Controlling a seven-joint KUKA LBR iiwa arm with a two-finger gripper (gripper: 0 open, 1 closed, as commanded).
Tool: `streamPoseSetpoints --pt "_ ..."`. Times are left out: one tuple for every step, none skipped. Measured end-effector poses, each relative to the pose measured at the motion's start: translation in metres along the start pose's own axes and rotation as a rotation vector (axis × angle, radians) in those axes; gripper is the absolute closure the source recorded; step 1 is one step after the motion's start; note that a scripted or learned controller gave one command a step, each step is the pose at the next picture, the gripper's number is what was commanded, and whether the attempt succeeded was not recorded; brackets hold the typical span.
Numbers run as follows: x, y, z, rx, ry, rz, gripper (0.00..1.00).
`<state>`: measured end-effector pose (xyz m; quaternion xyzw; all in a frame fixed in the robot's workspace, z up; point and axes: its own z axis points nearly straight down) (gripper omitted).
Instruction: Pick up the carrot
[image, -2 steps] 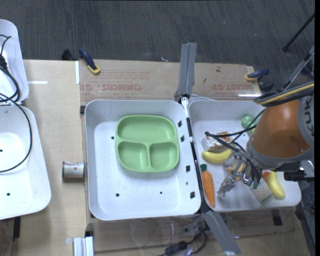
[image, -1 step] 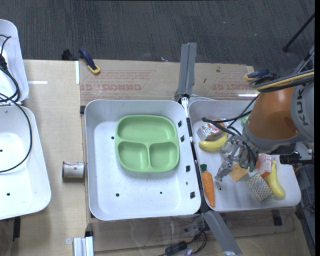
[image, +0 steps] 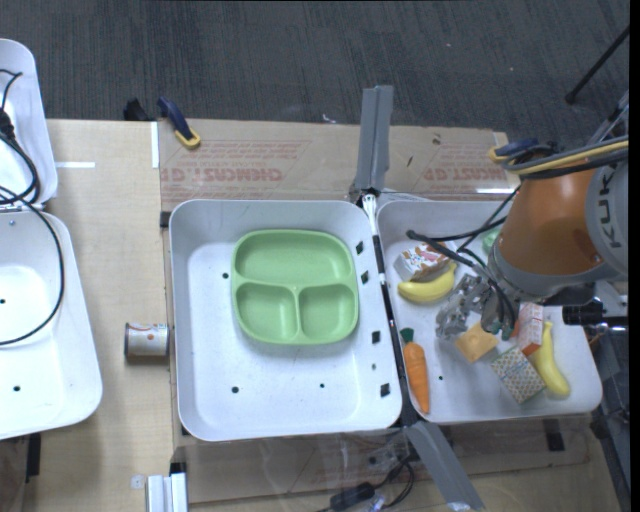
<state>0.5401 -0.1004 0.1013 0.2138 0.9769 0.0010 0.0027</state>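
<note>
On the left, the green divided plate (image: 296, 285) sat in the left bin (image: 200, 400), apart from the other items. The carrot (image: 416, 375) lay in the right bin (image: 585, 395), hard against its left wall near the front edge, leafy end away from the camera. Further right came a banana (image: 427, 288), then the gripper (image: 470, 310), low over the clutter of small food items, well short of the carrot. It was probably between targets; whether its fingers stood wide or narrow could not be told.
</note>
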Motion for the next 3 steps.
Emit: streamPoseSetpoints --pt "0.0 0.0 0.0 0.0 0.0 0.0 0.0" --pt "0.04 -0.009 0.01 0.002 0.006 -0.264 0.0" --pt "0.039 -0.008 0.001 0.0 0.004 -0.261 1.0"
